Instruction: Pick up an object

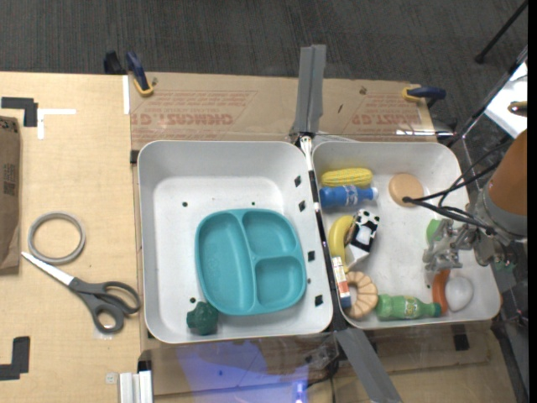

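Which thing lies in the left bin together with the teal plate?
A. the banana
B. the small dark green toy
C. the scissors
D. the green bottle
B, the dark green toy sits at the near corner of the left bin, just beside the teal plate.

right bin [394, 145]: corn cob [346, 177] lying crosswise near the far wall; blue bottle [347, 196] on its side just beside it; banana [338, 235] below; black-and-white toy [363, 229] touching the banana; tan disc [406, 187] toward the far right; ringed donut toy [362, 295] and green bottle [407, 308], lying flat, at the near wall; carrot [440, 290] and white egg [459, 292] in the near-right corner.
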Controlling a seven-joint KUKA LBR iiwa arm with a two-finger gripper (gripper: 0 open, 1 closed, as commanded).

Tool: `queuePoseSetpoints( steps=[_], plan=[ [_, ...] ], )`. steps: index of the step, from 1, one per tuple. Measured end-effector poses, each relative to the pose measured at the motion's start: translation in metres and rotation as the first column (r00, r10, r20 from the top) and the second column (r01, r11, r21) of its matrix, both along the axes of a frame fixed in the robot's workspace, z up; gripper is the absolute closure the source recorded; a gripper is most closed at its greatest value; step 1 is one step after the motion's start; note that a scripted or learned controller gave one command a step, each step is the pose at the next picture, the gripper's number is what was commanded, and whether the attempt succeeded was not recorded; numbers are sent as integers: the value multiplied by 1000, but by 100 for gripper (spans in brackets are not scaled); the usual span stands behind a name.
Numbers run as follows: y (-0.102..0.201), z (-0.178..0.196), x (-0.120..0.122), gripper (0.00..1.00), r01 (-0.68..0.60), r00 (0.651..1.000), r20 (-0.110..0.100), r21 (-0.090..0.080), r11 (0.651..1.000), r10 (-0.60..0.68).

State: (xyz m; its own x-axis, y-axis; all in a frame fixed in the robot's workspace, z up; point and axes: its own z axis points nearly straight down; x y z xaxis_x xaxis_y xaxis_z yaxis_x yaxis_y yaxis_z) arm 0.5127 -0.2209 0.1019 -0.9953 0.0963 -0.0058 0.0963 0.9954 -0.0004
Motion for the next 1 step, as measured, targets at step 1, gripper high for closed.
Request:
queuePoseSetpoints(
  steps=[1],
  plan=[
    [34, -4, -34, 100, 163, 987, -5, 2, 987, -163]
  ],
)
